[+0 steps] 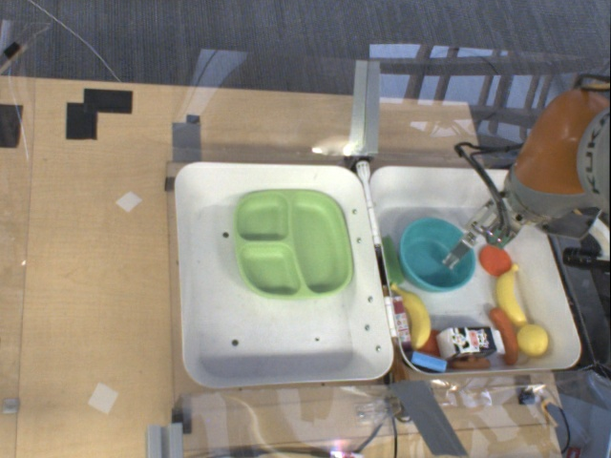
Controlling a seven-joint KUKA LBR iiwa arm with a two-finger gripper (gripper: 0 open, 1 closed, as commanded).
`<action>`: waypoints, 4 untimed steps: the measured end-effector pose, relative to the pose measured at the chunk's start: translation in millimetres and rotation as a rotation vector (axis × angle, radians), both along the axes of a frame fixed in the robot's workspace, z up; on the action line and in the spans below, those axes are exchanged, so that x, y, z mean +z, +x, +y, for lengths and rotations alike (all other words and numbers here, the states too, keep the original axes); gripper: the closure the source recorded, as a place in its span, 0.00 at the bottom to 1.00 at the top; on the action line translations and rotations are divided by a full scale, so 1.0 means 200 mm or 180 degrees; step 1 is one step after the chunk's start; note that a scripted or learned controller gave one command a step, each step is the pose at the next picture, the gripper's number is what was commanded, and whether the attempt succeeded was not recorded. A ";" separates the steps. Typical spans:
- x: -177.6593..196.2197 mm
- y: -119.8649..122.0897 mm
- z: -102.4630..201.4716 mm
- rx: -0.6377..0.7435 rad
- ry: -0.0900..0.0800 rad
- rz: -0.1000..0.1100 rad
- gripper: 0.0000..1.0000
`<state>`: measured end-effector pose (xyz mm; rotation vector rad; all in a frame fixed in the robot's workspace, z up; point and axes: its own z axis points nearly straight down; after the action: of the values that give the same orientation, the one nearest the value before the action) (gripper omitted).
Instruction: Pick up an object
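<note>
- The gripper (465, 247) hangs over the teal bowl (434, 255) in the right bin (565, 346); its finger spread cannot be told.
- Likely target: the bowl's right rim, one finger on each side of the wall.
- Descend straight, clear of the orange object (495, 260) just right.

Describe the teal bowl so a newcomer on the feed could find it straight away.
Look at the right-hand white bin, the one crowded with toy food, not the one holding the green divided plate. The teal bowl sits in its upper left part, just below the gripper. It is the only round, hollow, blue-green item there; its neighbours are yellow bananas and small red pieces.
</note>
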<state>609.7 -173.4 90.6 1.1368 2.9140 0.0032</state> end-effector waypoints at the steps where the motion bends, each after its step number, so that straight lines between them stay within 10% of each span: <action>1: 0.00 -0.13 0.09 -0.0453 0.0006 -0.0011 0.00; 2: 0.01 -0.26 0.14 -0.1109 0.0016 -0.0023 0.00; 3: 0.09 -0.22 0.14 -0.1089 0.0015 -0.0089 1.00; 4: 0.84 0.02 0.01 -0.0985 0.0009 -0.0027 1.00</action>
<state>614.6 -171.3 258.3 1.5687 2.6980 0.0088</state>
